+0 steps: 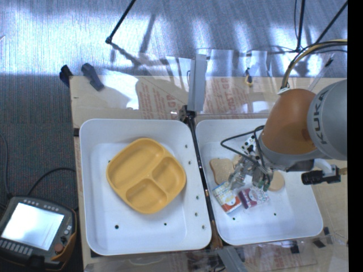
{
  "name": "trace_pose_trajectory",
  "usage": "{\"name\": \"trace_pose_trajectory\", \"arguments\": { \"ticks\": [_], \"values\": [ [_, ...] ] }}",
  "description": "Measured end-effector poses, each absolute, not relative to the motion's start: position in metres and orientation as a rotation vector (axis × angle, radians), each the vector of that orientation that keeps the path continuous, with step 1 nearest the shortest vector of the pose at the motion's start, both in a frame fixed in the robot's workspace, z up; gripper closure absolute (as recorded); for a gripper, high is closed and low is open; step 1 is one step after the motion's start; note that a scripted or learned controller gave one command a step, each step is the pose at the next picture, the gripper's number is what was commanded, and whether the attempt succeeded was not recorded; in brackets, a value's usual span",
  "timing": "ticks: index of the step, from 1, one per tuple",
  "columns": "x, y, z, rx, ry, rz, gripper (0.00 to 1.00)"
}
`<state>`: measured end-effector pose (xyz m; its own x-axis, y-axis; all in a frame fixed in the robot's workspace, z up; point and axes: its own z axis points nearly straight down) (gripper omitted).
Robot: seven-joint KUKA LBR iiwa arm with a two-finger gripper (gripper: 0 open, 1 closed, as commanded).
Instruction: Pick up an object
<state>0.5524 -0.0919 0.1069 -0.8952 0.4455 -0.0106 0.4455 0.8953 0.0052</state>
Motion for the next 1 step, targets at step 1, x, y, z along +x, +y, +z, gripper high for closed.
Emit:
{"name": "trace_pose_trajectory", "arguments": {
  "ticks": [1],
  "values": [
    [0.5016, -0.0237, 0.1888, 0.436, 3.108, 0.002, 1.00]
  ]
}}
